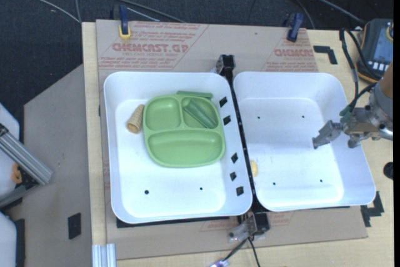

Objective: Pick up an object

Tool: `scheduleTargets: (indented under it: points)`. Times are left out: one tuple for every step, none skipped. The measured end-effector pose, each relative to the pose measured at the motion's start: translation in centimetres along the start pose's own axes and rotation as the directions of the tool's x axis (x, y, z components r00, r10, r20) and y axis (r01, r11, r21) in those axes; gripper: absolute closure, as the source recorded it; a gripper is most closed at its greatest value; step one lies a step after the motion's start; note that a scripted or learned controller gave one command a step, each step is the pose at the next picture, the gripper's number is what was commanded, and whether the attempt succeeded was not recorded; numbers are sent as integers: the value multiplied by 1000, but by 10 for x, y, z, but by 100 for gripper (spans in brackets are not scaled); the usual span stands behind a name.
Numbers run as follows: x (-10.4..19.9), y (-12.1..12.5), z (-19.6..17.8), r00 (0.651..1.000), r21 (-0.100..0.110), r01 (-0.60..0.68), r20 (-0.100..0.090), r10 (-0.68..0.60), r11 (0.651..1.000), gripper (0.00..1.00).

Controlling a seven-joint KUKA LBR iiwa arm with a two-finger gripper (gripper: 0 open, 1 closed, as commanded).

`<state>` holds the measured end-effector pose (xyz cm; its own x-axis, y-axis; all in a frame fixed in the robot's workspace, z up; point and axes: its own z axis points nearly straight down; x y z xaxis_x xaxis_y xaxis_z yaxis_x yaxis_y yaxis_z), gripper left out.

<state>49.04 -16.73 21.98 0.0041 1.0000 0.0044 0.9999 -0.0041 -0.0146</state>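
Observation:
A green divided plate (184, 134) lies in the left bin (125, 184). A darker green piece (201, 112) rests in the plate's upper right compartment and pokes past its rim. A tan cone-shaped object (134, 119) lies just left of the plate. A small yellowish object (253, 167) sits at the left wall of the right bin (300, 194). My gripper (339, 139) hangs over the right side of the right bin, open, with nothing between its fingers, far from all the objects.
A black divider with clips (234, 134) runs between the two bins. Blue clamps (125, 22) hold the board at the back. Cables and a grey device (378, 50) crowd the right edge by the arm.

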Motion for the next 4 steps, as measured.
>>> scheduleTargets:
  points:
    - [0, 3, -6, 1000, -13, 4, 3, -4, 1000, 0]
    - [-5, 0, 55, 1000, -7, 3, 1, -3, 1000, 0]
    - [-4, 0, 97, 1000, -8, 4, 1, -4, 1000, 0]
    - [-3, 0, 137, 1000, -9, 4, 1, -4, 1000, 0]
